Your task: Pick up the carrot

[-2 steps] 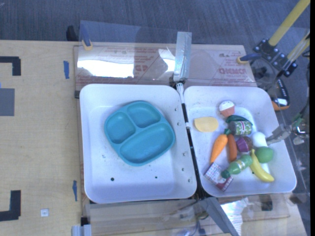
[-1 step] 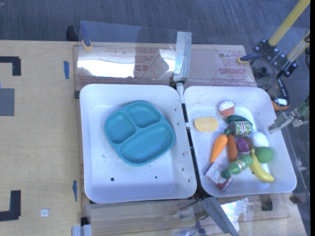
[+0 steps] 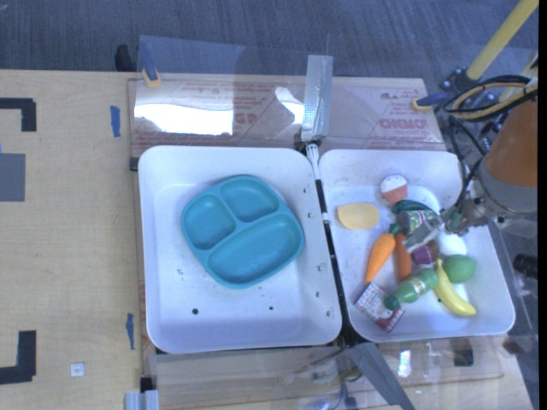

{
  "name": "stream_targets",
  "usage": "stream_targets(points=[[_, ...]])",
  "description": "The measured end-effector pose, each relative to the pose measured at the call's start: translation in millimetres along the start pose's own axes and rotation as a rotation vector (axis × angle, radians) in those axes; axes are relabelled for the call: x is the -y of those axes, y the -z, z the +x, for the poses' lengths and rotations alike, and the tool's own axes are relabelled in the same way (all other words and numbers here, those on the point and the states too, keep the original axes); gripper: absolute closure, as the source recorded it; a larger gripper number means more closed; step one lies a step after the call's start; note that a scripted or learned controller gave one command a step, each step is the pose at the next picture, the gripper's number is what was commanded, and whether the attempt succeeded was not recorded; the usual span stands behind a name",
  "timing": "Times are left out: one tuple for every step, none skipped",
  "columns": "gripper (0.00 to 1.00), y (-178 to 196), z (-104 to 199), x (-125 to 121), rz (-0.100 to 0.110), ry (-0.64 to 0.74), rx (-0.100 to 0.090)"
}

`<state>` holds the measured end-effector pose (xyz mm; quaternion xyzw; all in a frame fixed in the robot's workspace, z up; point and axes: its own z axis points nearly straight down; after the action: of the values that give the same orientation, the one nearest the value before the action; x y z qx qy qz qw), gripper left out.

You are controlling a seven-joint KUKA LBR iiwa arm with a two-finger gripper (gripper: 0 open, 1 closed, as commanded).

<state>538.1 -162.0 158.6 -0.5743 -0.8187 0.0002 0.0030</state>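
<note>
You are looking down at a wooden tabletop that carries two shallow white bins side by side. The left bin holds a blue divided plate with three compartments, sitting near its middle. The right bin holds a loose pile of toy food.

The carrot lies in the right bin, left of the pile's centre, tilted with its thick orange end up and to the right and its tip down and to the left. A second, shorter orange piece lies just beside it on the right.

The arm reaches in from the right edge, grey with an orange band. Its pincer hovers over the pile, above and to the right of the carrot, close to it but not on it. You cannot tell from this angle how the pincer is set, because the clutter hides it.

Around the carrot: a pale yellow piece up and to the left, a red-and-white round item above, a green vegetable and a small printed box below, a banana and a green fruit to the right.
</note>
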Motion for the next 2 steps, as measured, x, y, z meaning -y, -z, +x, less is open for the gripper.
stream_targets(points=[[0.0, -52.6, 38.0, -29.5, -0.02, 0.038, 0.006], [0.0, -70.9, 50.2, -9.9, -0.012, -0.133, 0.008]])
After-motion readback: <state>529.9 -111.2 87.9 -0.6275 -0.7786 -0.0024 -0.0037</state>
